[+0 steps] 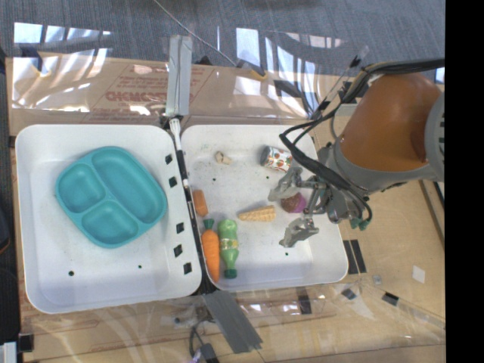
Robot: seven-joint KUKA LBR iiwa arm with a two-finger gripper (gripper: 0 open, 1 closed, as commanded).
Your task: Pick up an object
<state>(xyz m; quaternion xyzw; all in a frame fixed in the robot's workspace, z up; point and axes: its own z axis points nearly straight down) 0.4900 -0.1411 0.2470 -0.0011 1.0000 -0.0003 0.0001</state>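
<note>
My gripper (pixel 293 210) hangs over the right side of the right bin (pixel 325 259), its two fingers spread wide, so it is open. One finger (pixel 286 185) points up-left and the other finger (pixel 299 233) lies lower. A small purple object (pixel 293 201) lies on the bin floor between them, close to the upper finger and not clamped. A corn cob (pixel 257 215) lies just left of the gripper. A small patterned cup (pixel 277 156) lies on its side above the gripper.
A carrot (pixel 211 254) and a green bottle (pixel 228 248) lie side by side at the right bin's lower left, with a short orange piece (pixel 200 202) above them and a small beige bit (pixel 221 157) near the top. A teal divided plate (pixel 110 195) sits in the left bin (pixel 38 278).
</note>
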